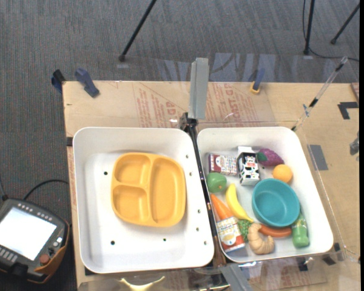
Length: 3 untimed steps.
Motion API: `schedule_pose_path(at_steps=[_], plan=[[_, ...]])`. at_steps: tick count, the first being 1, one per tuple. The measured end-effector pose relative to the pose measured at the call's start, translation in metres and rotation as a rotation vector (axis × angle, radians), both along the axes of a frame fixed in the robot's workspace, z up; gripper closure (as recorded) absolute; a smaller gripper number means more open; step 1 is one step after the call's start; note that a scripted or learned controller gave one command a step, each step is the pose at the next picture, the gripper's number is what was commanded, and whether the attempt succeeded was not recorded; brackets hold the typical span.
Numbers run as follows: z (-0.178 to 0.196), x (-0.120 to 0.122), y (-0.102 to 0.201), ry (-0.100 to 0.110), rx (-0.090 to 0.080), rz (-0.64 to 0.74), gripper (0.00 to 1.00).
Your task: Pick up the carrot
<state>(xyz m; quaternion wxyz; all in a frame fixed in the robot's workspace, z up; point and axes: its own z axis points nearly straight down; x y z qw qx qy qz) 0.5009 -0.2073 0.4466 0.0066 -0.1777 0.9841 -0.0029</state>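
Below, tapered glossy orange carrot [219, 206] beside curved yellow banana [235, 202] and round teal bowl [275, 202]

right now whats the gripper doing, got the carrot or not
Gripper: state cannot be told. The carrot lies in the right bin, beside the banana, with nothing gripping it.

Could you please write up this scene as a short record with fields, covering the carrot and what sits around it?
target: carrot, lying in the right bin near its left wall
beside it: banana to the right, green fruit above
also in that bin: teal bowl, orange, two small cartons
left bin: yellow divided plate
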Motion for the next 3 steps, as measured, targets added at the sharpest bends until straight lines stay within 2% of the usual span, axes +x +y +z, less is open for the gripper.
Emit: schedule_pose_path(at_steps=[1, 2, 3], plan=[[-0.145, -0.008, 0.018, 0.021, 0.009, 0.252, 1.0], [-0.333, 0.012, 0.017, 0.028, 0.013, 0.303, 1.0], [-0.213, 0.016, -0.005, 0.004, -0.004, 0.413, 1.0]])
